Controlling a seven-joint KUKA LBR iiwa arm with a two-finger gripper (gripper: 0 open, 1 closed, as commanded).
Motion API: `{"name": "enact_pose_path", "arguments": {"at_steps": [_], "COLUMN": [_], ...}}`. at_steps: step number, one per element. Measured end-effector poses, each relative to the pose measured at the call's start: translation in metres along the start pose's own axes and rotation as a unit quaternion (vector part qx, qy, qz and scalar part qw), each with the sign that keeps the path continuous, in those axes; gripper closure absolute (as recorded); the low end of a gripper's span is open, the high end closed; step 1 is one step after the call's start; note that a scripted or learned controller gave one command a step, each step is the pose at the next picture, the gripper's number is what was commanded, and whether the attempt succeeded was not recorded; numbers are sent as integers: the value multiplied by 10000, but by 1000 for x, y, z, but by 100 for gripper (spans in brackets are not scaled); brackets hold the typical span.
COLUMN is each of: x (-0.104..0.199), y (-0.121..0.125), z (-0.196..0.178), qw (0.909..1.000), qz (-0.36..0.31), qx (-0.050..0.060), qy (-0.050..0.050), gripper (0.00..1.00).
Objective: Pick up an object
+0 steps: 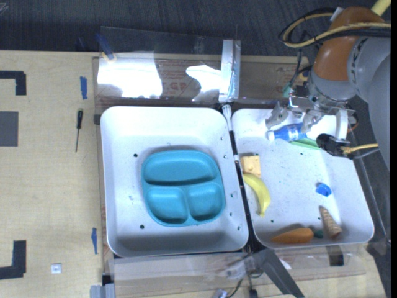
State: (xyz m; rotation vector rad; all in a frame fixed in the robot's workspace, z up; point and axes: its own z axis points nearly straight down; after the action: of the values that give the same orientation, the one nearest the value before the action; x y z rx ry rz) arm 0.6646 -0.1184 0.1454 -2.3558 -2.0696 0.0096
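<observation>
Gripper (296,121): upper right of frame, low in the right bin (366,228), fingers astride the blue-and-white tube (286,133), apparently closed on it.
Tube: lies slanted at the bin's back, suiting a top grasp.
Banana (258,191): along the left wall.

The arm (363,48) runs off the right edge, its gripper (298,120) covers part of a blue-and-white tube (286,133), and the green thing (307,143) beside it is unclear.
</observation>
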Motion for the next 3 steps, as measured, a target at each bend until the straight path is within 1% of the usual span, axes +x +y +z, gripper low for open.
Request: {"name": "enact_pose_path", "arguments": {"at_steps": [1, 2, 3], "x": [-66, -72, -81], "y": [5, 12, -10], "z": [45, 45, 59], "qw": [9994, 9945, 9897], "qz": [-289, -1037, -1428], "qx": [-176, -173, -47], "qy": [-2, 8, -3], "gripper": [0, 0, 0]}}
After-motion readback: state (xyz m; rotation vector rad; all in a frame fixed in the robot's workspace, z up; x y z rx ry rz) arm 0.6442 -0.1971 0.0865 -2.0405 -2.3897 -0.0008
